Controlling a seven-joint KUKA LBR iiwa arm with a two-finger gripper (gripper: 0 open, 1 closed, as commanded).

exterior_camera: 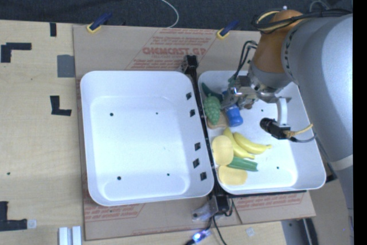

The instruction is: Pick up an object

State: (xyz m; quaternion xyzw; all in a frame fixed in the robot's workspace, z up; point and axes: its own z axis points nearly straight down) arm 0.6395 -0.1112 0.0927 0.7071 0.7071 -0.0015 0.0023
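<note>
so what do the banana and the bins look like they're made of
The banana looks like moulded plastic, a toy: even yellow, smooth, slightly glossy, though the view is too coarse to be sure. The two bins, left and right, look like thin white formed plastic: rounded corners, smooth walls with a soft sheen.

One camera hangs above the bench (34, 123), looking down at a slant. Both bins (97, 89) sit mid-frame; the arm (321, 66) enters from three o'clock.

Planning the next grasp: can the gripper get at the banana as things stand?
Probably yes: the banana lies uncovered in the right bin, with the gripper just above, over the blue object.
</note>
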